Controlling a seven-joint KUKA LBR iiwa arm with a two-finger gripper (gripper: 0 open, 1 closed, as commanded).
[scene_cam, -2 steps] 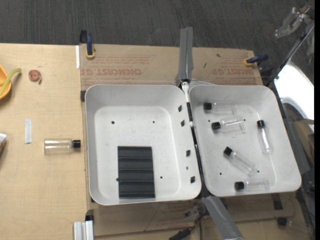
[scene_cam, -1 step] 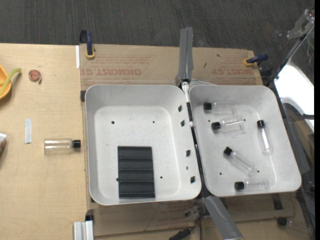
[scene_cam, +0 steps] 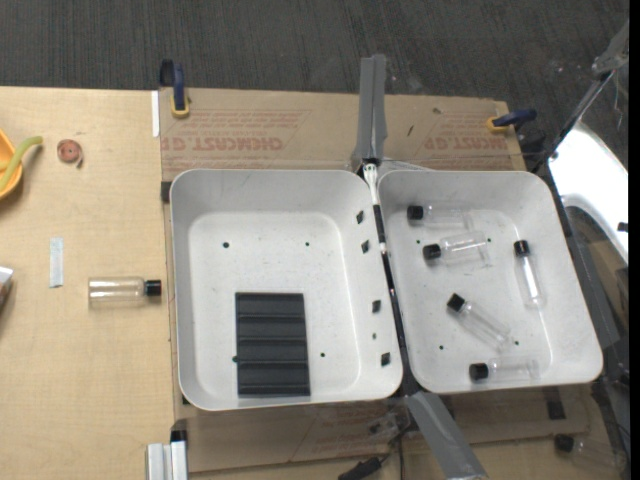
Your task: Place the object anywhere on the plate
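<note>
A black ribbed plate (scene_cam: 270,345) lies flat in the left white bin (scene_cam: 181,268), near its front wall. The right white bin (scene_cam: 562,230) holds several clear vials with black caps, all lying on their sides. One vial (scene_cam: 436,213) is at the back left and another (scene_cam: 457,249) is just in front of it. A third vial (scene_cam: 527,273) lies towards the right wall. Further forward are a slanted vial (scene_cam: 478,320) in the middle and one (scene_cam: 503,371) against the front wall. None of them touches the plate.
Another clear vial (scene_cam: 123,289) lies on the wooden bench left of the bins, with a white strip (scene_cam: 56,263), a pink disc (scene_cam: 68,151) and a yellow bowl (scene_cam: 6,165) nearby. Clamps (scene_cam: 175,90) hold cardboard behind the bins. A white structure (scene_cam: 592,173) stands at the right.
</note>
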